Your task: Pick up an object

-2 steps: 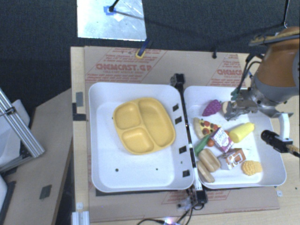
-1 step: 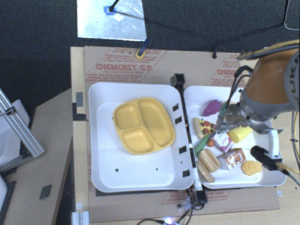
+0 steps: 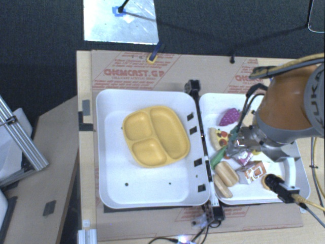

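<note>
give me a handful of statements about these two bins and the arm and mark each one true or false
1. The yellow three-compartment plastic plate lies in the left white bin. True.
2. The gripper is down over the right white bin. True.
3. The purple bunch of toy grapes rests on the yellow plate. False: it lies in the right bin, near its far edge.
4. The tan toy hot dog bun sits in the left bin. False: it is in the right bin, near its front left corner.
5. The plate's compartments hold toy food. False: nothing lies in them.
</note>
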Controlling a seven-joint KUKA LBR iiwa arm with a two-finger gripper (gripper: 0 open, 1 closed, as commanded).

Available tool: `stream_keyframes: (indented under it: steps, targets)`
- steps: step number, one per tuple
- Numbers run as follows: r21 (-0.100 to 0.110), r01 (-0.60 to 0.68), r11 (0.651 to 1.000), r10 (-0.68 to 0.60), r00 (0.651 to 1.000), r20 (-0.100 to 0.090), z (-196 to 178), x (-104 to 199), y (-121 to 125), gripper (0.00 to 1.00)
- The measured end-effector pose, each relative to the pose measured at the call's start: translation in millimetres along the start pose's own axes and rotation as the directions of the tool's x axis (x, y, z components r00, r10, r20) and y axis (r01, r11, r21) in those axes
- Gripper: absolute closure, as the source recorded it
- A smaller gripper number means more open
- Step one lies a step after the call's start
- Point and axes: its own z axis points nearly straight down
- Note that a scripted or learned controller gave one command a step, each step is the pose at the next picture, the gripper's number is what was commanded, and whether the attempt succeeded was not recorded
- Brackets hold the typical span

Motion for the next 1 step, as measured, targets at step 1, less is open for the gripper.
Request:
stream_keyframes:
  steps: [1]
  targets:
    - [-0.006, -0.001, 1.000, 0.001, 1.000, 0.002, -12.2, 2.9, 0.7, 1.00]
